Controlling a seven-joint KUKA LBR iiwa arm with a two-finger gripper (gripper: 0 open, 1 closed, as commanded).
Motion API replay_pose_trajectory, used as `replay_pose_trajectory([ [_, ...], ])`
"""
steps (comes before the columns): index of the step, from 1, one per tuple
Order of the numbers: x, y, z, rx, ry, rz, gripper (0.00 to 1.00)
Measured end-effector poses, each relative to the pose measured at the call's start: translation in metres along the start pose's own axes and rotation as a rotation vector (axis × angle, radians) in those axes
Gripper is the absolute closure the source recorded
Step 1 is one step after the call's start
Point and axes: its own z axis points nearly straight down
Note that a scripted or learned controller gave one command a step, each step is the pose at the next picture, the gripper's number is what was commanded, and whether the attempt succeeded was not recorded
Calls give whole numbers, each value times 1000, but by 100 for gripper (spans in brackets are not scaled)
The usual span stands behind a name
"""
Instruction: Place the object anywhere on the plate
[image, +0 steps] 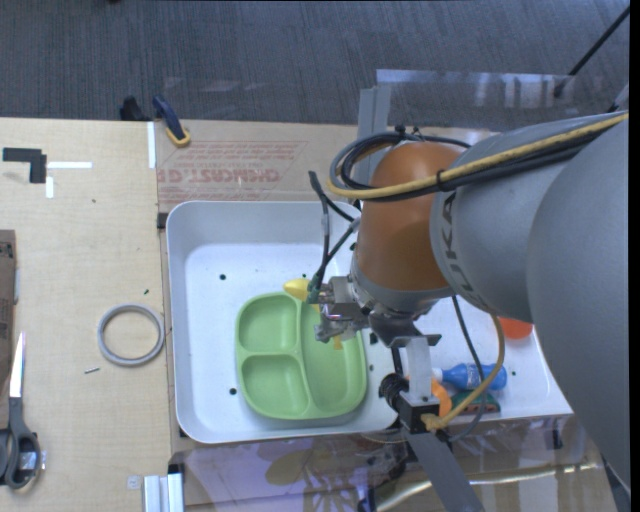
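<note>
A light green divided plate (290, 375) lies in the front part of the left white bin (200, 300). My gripper (330, 325) hangs over the plate's right compartment, near its back rim. A small yellow object (296, 290) shows just behind the plate's back edge, next to the gripper's left side. A bit of yellow also shows at the fingertips over the plate, but the wrist hides most of the fingers. The grey arm with its orange band (405, 225) covers the bin's right side.
The right bin holds a blue and orange item (465, 378) and an orange thing (515, 327) under the arm. A tape ring (130, 333) and scissors (18, 440) lie on the wooden bench at left. A blue and yellow clamp (172, 122) sits at the back.
</note>
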Motion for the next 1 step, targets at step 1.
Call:
replay_pose_trajectory([
  [1,0,0,0,0,0,1,0],
])
